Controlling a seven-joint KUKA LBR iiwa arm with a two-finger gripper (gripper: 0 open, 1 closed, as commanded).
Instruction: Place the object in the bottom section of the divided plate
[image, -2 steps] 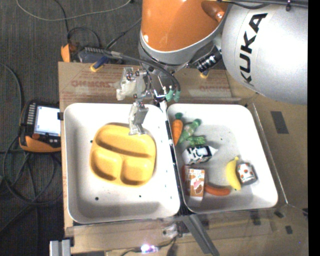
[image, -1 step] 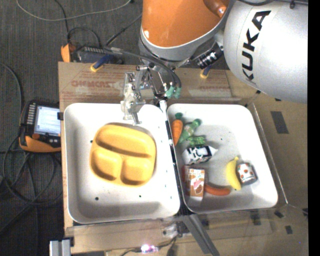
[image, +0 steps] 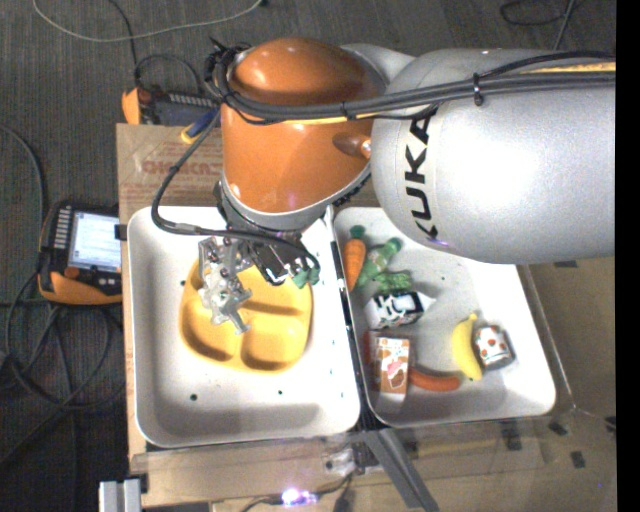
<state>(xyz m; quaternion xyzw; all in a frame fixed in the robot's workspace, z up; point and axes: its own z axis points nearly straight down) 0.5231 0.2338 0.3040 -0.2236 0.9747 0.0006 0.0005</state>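
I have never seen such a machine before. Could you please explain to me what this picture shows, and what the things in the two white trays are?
One camera looks down at a slant on a bench. The big grey and orange body is a robot arm, reaching in from the right. Its gripper hangs over a yellow divided plate in the left bin. I cannot tell whether it holds anything. The right bin holds toy foods: a carrot, a banana, a sausage, a small carton.
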